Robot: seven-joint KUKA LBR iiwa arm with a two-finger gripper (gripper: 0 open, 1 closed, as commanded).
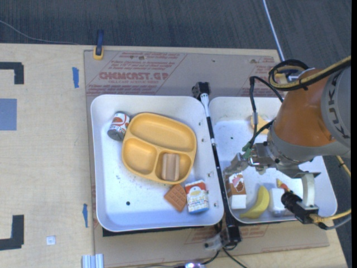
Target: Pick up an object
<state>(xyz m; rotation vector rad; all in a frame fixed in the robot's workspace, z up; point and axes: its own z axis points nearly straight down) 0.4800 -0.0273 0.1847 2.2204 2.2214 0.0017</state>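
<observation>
Landmark: the right bin (329, 205), one of two white bins side by side.
Carton: a small red-and-white carton (237, 190) lay at the right bin's left wall, toward the near end, its top edge under the gripper.
Banana: a yellow banana (257, 202) lay just right of the carton, near the bin's front wall.
Gripper: the gripper (243, 162) sat low over the bin's left half, directly above the carton; its tips were dark and cluttered, so I could not tell how wide it stood or whether it had anything.
Hidden: the grey-and-orange arm (304, 121) covered the bin's middle and far right; a yellowish thing (260, 123) at its edge was too hidden to identify.
Left bin: beyond the right bin's left wall, the left bin (103, 166) held a yellow divided plate (150, 135), a small can (117, 126), a brown cracker-like square (177, 197) and a small box (197, 197).
</observation>
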